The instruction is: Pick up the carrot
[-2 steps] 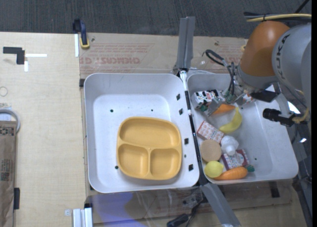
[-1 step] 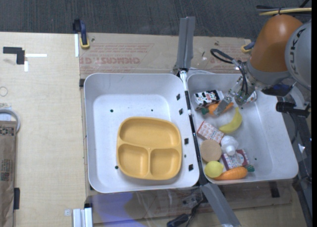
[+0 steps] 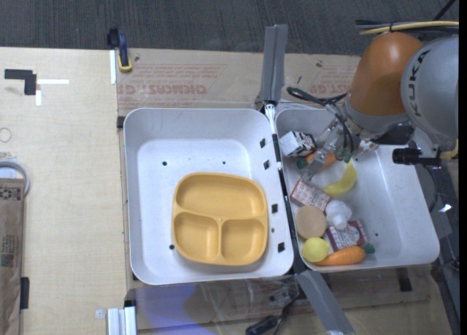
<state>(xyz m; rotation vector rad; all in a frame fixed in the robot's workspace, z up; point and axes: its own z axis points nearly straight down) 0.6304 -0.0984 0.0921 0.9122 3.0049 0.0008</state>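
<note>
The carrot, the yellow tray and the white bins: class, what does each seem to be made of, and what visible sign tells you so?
Carrot: probably toy plastic; even orange, smooth, with a faint sheen and a green tip.
Yellow tray: likely moulded plastic, matte; one flat colour, rounded compartments.
White bins: seemingly thin plastic, though coated metal is possible; smooth, curved rims, small dark holes.

the carrot is a stubby orange one with a bit of green at its right end, lying flat on its side and pretty much level. it sits down by the near edge of the right bin, close to the near-left corner, touching a yellow lemon at its left end.
</note>
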